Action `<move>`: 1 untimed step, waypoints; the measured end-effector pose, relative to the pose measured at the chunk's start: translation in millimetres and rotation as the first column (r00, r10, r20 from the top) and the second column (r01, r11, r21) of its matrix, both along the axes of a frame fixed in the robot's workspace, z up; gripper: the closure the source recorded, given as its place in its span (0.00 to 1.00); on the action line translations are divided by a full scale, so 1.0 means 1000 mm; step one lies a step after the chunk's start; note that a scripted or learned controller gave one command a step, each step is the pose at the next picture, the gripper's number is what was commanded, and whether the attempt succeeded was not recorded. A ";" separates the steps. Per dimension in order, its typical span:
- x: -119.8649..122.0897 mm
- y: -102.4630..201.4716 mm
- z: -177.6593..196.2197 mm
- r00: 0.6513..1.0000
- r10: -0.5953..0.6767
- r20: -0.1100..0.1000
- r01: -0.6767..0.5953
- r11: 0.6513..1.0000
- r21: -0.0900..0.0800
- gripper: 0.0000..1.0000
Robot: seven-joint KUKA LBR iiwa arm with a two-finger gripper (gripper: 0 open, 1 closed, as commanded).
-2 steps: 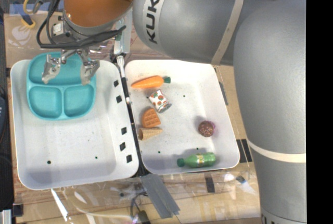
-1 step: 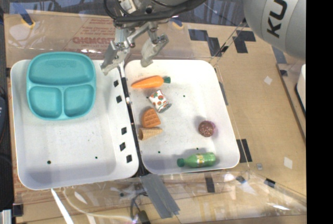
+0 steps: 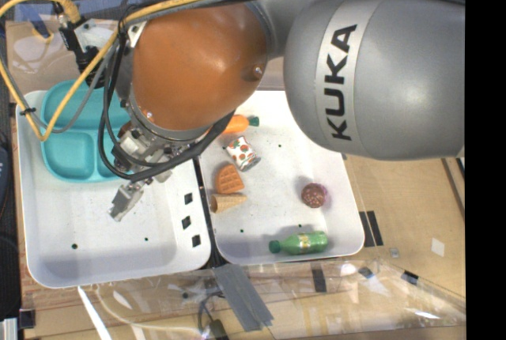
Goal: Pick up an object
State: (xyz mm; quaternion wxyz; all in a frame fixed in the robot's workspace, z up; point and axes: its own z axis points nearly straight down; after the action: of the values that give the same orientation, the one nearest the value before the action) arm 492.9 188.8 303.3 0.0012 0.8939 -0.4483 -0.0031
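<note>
The claw (image 3: 124,202) hangs over the left bin (image 3: 47,251), whether open or closed I cannot tell, while the green bottle (image 3: 300,243) lies in the right bin (image 3: 348,204), probably light, stiff and slippery, so I would grip its middle.

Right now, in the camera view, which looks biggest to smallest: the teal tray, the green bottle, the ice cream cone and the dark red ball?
1. teal tray, though the arm hides part of it
2. green bottle
3. ice cream cone
4. dark red ball
</note>
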 end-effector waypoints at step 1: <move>-0.016 -0.011 0.047 0.869 0.495 0.012 -0.495 0.869 0.003 0.00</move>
State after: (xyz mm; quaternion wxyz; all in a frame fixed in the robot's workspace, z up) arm 477.3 177.6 350.3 -0.0030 0.9789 -0.2045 0.0007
